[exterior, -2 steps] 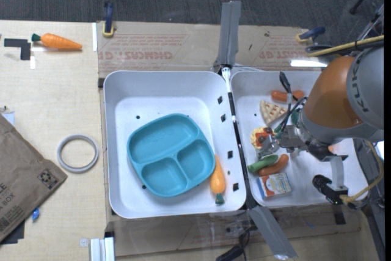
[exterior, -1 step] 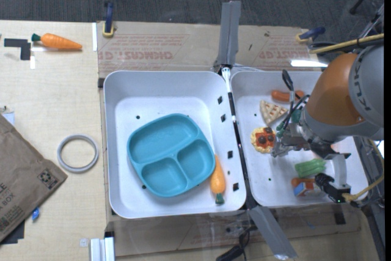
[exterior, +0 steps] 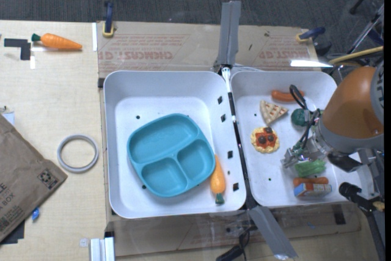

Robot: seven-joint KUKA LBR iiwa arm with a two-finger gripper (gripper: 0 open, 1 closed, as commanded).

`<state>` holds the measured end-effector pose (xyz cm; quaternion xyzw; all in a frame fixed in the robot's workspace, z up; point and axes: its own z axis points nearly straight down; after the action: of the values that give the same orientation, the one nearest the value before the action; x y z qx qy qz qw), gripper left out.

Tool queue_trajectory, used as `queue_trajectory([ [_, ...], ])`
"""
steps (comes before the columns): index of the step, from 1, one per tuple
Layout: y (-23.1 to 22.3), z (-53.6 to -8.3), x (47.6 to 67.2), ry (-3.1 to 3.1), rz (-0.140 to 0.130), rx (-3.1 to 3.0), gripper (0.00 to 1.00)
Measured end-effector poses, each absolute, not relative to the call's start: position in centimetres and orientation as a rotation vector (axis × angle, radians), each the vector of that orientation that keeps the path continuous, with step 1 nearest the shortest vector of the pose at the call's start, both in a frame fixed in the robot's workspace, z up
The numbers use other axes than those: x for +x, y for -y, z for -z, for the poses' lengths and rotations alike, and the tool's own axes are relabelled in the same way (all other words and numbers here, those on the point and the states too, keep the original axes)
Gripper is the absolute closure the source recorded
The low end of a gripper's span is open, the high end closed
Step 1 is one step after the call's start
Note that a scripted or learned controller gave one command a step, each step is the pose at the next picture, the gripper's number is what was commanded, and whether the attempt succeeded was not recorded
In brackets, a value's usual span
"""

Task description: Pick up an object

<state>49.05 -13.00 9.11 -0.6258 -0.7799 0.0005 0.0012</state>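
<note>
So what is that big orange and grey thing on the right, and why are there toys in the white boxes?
That is a robot arm. Its job is to pick something up. The picture comes from a camera fixed above the bench, looking down. The arm ends in a gripper, its two-finger hand, which is low in the right bin, just above a green toy. I cannot tell if it holds anything. That bin also has a pizza slice, a small round pizza, a sausage and a little can. The left bin has a blue divided plate and a carrot. Outside lie another carrot and a grey ring.
</note>
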Motion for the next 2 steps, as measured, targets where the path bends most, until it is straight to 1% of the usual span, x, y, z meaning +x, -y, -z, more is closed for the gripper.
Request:
queue_trajectory([
  [1,10.04,-12.97,48.2,2.235,-0.001,-2.207,1.0],
  [2,10.06,-12.98,48.19,2.234,-0.002,-2.208,0.0],
])
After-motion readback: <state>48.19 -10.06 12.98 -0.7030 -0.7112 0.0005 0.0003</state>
